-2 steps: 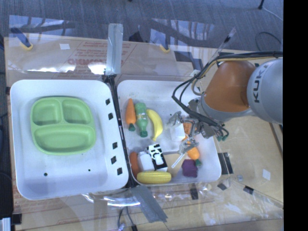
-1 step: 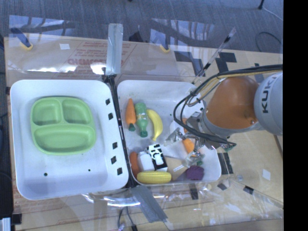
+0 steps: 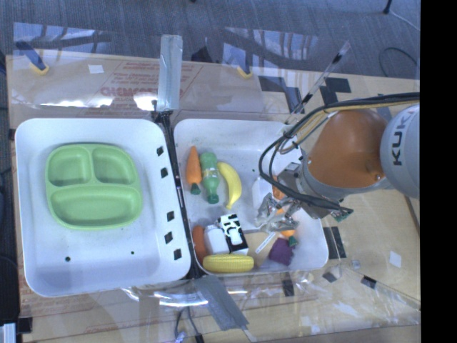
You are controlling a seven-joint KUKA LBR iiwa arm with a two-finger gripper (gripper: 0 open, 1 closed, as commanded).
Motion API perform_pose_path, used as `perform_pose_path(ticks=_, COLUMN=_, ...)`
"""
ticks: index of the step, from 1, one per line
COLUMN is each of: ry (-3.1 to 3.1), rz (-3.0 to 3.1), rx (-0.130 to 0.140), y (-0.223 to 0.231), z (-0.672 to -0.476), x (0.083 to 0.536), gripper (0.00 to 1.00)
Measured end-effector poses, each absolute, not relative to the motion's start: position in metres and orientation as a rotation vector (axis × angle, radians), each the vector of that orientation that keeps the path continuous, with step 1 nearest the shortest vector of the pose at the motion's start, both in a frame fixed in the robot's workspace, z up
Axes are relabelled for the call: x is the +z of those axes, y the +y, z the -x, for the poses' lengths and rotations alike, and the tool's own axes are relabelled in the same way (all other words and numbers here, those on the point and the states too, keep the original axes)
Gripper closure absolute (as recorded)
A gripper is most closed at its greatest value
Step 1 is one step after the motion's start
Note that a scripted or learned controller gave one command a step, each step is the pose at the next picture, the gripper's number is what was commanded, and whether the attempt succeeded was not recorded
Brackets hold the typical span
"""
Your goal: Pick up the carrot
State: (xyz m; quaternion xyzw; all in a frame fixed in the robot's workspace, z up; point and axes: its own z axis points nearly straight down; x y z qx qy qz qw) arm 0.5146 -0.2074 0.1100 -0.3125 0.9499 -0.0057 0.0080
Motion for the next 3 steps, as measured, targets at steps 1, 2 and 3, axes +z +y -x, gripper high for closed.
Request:
perform_pose_path(ticks=1, ry=3.045, rz=0.728, rx=-0.013, y=-0.210, z=-0.508, x=0.233, gripper=1.00)
perform_pose_path(ticks=2, ry=3.053, rz=0.729, rx=-0.003, y=-0.209, z=-0.506, x=0.228, gripper=0.00)
perform_pose_path(ticks=3, ry=3.090, rz=0.490, rx=-0.012, y=-0.212, z=-0.511, x=0.098, gripper=0.00)
